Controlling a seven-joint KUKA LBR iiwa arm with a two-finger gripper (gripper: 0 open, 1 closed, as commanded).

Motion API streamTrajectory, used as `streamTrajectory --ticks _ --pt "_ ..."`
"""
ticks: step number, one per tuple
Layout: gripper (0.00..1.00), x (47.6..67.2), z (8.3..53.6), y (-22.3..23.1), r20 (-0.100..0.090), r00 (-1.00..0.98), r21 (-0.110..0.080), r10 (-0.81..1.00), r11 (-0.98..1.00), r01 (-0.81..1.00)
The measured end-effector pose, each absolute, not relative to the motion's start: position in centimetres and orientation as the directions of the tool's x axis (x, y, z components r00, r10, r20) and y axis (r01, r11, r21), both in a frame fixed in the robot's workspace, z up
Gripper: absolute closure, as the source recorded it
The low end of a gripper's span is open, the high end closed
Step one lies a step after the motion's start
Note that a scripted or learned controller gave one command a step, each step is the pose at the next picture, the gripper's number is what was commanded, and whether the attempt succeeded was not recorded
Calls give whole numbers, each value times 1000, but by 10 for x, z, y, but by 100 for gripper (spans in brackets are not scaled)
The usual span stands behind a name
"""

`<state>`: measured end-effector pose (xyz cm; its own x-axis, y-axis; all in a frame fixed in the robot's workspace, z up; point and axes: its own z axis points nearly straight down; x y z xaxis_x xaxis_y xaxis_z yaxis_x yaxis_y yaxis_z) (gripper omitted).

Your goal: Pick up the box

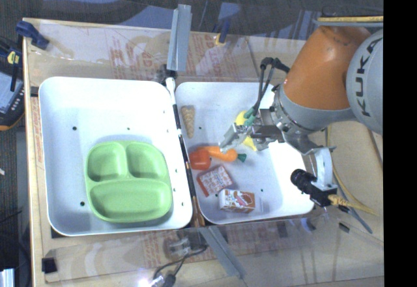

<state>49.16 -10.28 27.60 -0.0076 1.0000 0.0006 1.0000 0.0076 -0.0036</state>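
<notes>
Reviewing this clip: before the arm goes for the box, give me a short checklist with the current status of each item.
1. Box in view in the right bin, near its front wall: ok.
2. Top of the box free of other items: ok; the flat packet lies close beside it, whether touching cannot tell.
3. Gripper above the box: not ok; it sits farther back, over the carrot and a yellow item.
4. Gripper carrying nothing: cannot tell.
5. Room at the front wall for a finger: cannot tell.
6. Left bin with the green tray apart from the path: ok.
</notes>
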Motion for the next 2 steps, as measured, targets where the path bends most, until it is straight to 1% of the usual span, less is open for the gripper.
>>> streamTrajectory --ticks 1,2 --pt "0 479 96 -103 -15 17 14 1000 -17 1000" --pt "100 480 106 -101 -13 7 14 1000 -7 1000"
